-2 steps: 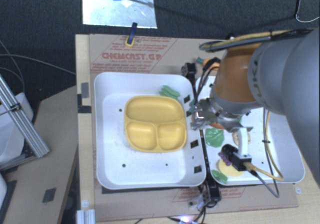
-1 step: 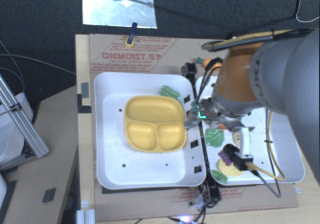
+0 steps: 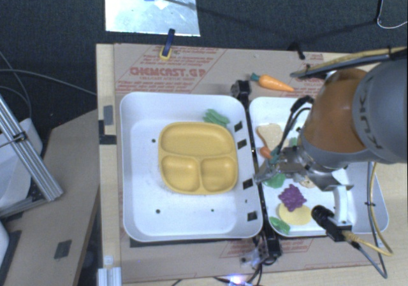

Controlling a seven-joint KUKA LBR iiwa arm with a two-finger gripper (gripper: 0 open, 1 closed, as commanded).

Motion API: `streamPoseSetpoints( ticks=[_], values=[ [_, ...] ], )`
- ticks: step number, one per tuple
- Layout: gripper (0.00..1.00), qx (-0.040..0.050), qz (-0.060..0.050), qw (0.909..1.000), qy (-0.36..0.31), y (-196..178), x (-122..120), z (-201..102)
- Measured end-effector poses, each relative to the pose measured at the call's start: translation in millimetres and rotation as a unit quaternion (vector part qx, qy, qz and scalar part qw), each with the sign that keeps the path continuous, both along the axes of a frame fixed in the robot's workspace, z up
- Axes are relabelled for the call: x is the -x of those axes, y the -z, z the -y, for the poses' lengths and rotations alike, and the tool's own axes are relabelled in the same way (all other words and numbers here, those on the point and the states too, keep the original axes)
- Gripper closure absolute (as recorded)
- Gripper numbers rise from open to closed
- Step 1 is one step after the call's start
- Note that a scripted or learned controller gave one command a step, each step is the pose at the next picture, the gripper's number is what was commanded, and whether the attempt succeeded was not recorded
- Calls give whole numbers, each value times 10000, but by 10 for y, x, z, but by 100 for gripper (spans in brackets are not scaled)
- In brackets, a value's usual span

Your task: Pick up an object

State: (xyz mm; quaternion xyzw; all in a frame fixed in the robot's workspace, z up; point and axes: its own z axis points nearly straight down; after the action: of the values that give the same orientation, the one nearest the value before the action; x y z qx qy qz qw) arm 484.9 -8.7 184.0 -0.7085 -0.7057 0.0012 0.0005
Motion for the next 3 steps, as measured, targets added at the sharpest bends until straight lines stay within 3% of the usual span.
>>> streamPoseSetpoints(
  ticks=[1, 2, 3],
  values=[
    [0, 1, 20, 10000, -9, -4, -31, 341],
    [0, 0, -1, 10000, 4, 1042, -5, 782],
    [100, -7, 21, 10000, -26, 898, -23, 752]
  ],
)
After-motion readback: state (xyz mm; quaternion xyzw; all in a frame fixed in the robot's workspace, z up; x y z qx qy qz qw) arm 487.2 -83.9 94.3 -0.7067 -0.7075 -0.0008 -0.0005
